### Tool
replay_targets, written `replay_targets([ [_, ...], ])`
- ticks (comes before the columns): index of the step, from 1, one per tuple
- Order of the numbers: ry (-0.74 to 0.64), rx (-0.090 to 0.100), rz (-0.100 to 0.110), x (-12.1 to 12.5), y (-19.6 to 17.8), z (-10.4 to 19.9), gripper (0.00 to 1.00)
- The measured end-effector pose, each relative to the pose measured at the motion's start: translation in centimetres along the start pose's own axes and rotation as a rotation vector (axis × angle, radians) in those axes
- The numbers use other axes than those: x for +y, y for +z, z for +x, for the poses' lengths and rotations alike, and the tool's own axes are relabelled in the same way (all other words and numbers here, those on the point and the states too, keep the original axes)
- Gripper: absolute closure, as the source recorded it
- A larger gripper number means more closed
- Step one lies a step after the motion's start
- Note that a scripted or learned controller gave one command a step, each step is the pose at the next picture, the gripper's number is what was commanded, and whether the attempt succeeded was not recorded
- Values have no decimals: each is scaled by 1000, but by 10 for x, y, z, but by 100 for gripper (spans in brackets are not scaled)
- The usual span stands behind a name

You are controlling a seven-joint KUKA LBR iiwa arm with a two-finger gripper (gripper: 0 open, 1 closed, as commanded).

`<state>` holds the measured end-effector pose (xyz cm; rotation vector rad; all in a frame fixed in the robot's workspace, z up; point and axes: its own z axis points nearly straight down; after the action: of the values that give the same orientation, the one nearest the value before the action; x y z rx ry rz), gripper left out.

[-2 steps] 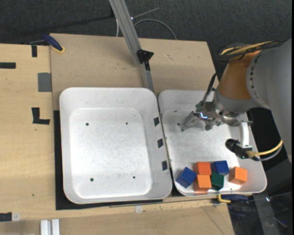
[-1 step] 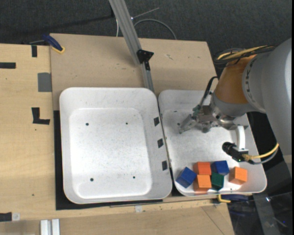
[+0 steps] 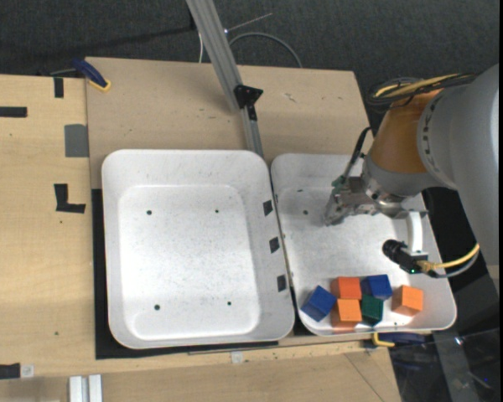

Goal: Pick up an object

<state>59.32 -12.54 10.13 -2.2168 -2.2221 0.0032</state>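
Claw (image 3: pixel 335 212) low over right bin (image 3: pixel 310 182), grip state unclear, blocks (image 3: pixel 360 300) well apart.

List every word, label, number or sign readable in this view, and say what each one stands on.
None: no legible text stands anywhere here.
The black tape marks on the wooden bench are plain shapes, not letters.
The coloured blocks in the right bin carry no print.
The left bin bears only dark dots.

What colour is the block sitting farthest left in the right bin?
Blue. The block shows best in the camera view, near the front edge of the right bin.
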Motion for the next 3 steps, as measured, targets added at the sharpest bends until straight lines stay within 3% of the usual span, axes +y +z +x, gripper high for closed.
replay_targets([
  [1, 2, -1, -6, -5, -44, -1, 100],
  [3, 0, -2, -9, 14, -157, 0, 100],
])
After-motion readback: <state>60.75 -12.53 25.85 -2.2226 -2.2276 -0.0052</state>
